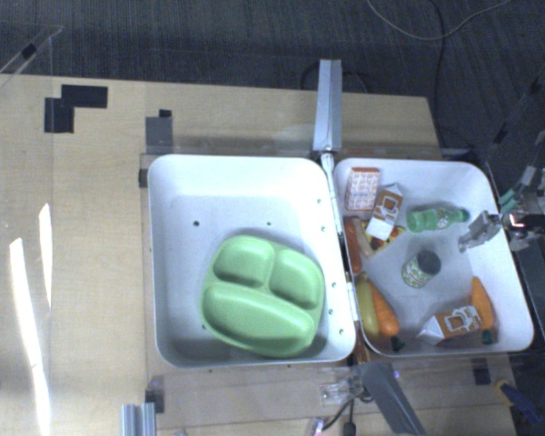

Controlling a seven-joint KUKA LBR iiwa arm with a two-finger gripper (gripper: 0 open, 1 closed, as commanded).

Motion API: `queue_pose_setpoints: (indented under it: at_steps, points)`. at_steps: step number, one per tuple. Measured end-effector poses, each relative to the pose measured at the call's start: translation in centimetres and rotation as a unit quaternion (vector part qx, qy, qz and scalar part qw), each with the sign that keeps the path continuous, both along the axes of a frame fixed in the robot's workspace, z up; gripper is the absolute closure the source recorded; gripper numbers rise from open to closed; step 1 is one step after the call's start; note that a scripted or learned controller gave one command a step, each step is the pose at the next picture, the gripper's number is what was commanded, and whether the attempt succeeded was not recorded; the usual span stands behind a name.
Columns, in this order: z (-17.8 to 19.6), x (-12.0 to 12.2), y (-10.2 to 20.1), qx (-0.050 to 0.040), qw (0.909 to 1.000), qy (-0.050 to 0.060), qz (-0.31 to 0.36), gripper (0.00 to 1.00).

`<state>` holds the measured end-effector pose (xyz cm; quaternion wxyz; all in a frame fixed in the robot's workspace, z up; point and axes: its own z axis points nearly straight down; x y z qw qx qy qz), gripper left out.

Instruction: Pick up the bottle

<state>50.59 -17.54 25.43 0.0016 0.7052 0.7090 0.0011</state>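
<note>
Bottle [436, 217] is seen lying flat, at nine o'clock of the gripper [480, 230], whose opening cannot be told; it could be rolled against the can [421, 270].

This looks like a robotics lab or test cell. A pale wooden bench [82, 271] bears two white bins [163, 243] fixed between metal brackets [329, 107], with black tape marks [71, 105] on its top. Loose cables [436, 16] trail over dark carpet [163, 16] behind.
</note>
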Motion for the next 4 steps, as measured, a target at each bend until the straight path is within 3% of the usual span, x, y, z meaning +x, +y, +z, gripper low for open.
queue_pose_setpoints:
  at_steps: [1,2,3,4]
  points:
    - [-11.1,8.0,1.1,-0.0001,0.9991,0.000,0.043,0.00]
    - [-16.6,8.3,-0.5,-0.0007,0.9994,-0.004,0.035,0.00]
    - [-16.9,15.3,-1.7,0.0022,0.9974,0.008,0.072,0.00]
    - [-16.6,8.5,-0.6,-0.0011,0.9905,-0.003,0.137,0.00]
